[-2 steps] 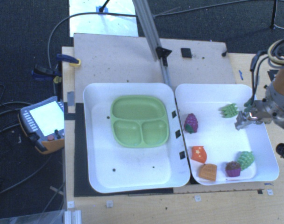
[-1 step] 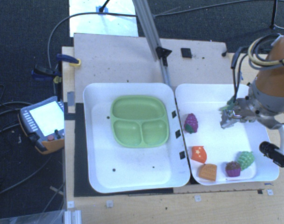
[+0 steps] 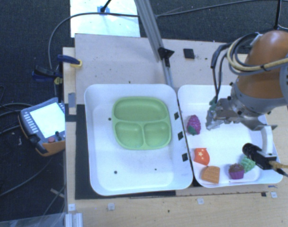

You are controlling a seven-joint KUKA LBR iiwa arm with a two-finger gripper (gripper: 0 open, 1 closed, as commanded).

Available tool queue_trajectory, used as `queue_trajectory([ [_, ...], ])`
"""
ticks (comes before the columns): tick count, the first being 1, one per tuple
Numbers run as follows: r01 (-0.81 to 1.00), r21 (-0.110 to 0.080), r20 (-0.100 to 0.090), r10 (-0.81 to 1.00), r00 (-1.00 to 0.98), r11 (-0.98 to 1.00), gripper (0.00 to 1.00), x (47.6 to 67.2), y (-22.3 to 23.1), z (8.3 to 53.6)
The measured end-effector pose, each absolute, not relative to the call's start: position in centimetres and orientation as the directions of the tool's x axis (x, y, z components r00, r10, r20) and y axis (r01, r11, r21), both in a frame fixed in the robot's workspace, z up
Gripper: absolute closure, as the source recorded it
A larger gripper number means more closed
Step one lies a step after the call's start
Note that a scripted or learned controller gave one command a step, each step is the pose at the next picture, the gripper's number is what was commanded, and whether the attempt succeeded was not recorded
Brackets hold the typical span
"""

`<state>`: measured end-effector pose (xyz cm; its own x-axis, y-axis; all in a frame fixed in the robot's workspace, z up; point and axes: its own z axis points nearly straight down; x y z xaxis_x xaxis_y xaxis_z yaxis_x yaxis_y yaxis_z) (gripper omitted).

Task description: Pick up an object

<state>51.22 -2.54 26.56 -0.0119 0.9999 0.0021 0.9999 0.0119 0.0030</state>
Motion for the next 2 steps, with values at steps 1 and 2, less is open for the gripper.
queue_trajectory([
  [1, 1.000, 0.001, 0.002, 1.000, -0.011, 0.011, 1.00, 52.2, 3.0, 25.3],
  [2, 1.000, 0.002, 0.002, 1.000, -0.011, 0.011, 1.00, 52.6, 8.7, 25.0],
])
